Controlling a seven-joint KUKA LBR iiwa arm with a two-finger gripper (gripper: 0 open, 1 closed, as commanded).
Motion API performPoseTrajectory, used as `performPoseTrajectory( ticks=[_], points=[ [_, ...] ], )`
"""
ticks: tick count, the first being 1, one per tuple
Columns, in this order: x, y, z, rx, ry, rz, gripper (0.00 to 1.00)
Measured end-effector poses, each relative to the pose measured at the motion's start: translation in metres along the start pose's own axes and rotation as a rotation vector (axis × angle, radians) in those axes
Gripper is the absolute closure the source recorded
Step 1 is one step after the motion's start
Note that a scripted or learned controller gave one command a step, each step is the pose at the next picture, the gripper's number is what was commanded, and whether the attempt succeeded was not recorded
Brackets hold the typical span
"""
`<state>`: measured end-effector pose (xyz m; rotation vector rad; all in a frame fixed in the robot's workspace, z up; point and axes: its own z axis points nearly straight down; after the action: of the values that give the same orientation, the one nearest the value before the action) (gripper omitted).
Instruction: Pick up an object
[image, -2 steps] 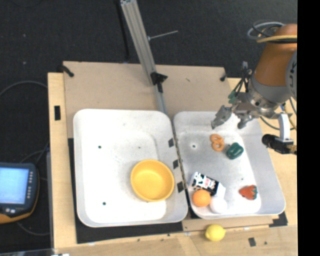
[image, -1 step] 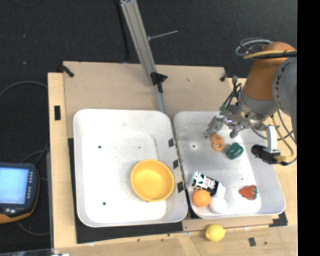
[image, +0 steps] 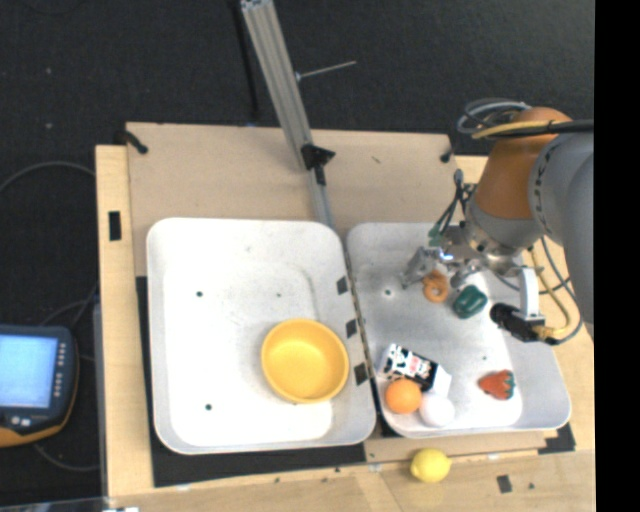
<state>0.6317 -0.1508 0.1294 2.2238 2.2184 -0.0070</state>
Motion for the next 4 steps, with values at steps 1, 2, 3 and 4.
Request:
performPoseTrajectory(
  ticks=[1,2,3,4],
  points=[
    [0.000,0.002,-0.014,-0.008,0.002,0.003,1.00],
    [0.004,0.001,-0.059,-0.009,0.004,-0.005,1.00],
    [0.000,-0.001,-0.101,-0.004,0.003,-0.005,1.00],
    [-0.001,0.000,-0.134,-0.008,0.004,-0.005,1.00]
  ],
)
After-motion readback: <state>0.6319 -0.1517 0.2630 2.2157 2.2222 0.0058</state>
